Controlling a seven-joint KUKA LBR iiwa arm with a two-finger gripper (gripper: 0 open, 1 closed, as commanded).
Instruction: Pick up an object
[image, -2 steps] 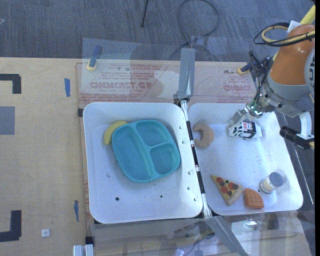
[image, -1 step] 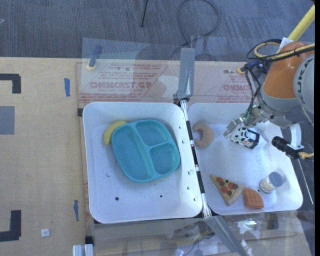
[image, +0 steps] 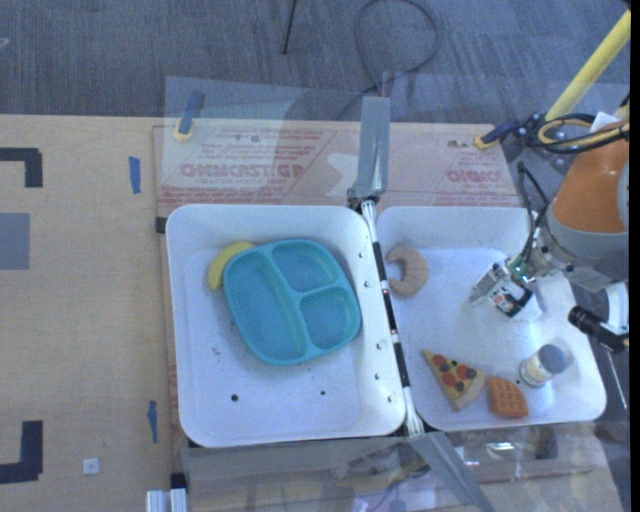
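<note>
While the arm (image: 590, 205) reaches in from the right edge of the frame, its gripper (image: 506, 288) hangs over the upper middle of the right bin (image: 470, 410), above bare white floor. Whether its fingers are spread or closed cannot be told from this slanted view, and nothing can be seen between them.

Several things lie in the right bin. A tan croissant (image: 407, 269) sits at the bin's upper left, close to the divider between the two bins. Along the lower edge, a pizza slice (image: 454, 377) lies left of an orange waffle (image: 507, 398), the two just beside each other. A small jar (image: 543, 365) with a grey lid stands at the lower right, near the waffle.

Over in the left bin (image: 200, 400), a blue divided plate (image: 291, 299) lies tilted in the upper middle, and a yellow banana (image: 223, 260) pokes out from under its upper left corner, touching it.
</note>
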